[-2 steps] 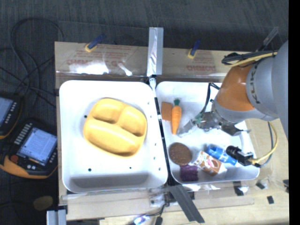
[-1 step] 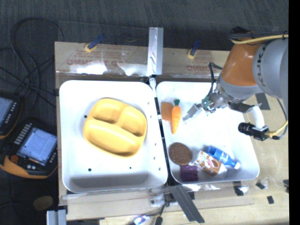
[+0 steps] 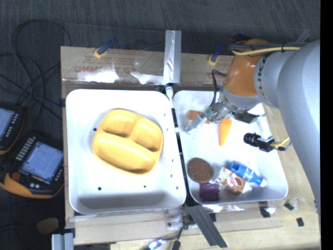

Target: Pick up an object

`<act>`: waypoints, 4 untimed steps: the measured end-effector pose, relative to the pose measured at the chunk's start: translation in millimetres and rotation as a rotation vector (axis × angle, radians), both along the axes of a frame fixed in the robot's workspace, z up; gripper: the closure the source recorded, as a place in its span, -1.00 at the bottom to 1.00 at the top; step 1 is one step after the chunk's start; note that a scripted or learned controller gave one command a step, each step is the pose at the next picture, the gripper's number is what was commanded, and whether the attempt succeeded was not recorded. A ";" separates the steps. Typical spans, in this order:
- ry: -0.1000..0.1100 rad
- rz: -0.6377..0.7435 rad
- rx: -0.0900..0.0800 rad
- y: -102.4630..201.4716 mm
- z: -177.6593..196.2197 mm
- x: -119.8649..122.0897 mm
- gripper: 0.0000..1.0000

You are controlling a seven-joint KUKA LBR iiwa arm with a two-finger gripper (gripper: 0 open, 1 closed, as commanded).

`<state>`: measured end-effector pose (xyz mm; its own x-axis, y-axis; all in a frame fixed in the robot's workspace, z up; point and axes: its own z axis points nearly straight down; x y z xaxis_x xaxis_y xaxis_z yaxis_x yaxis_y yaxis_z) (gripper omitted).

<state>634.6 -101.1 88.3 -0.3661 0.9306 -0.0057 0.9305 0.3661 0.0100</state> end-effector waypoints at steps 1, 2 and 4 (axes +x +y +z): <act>0.000 -0.001 0.002 0.1 8.0 1.1 1.00; 0.014 0.110 0.000 9.8 93.2 -13.9 1.00; 0.016 -0.460 0.001 -32.8 50.7 -14.5 1.00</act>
